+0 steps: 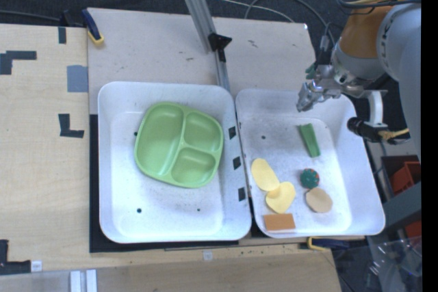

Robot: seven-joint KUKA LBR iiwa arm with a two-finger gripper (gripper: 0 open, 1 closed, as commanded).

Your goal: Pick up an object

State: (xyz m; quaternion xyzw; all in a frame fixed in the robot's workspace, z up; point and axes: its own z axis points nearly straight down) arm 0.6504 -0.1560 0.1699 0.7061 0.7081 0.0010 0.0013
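Orange flat block (278,221) sits nearest, in the right white bin (363,208) with yellow pieces (265,174), a green stick (309,140) and a teal ball (309,178). Nothing is picked yet. I cannot tell the gripper's (306,100) state above.

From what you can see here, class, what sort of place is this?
Probably a robot test lab: a grey arm reaches over two white bins on a taped workbench, one holding a green plate, the other toy food such as a green block.
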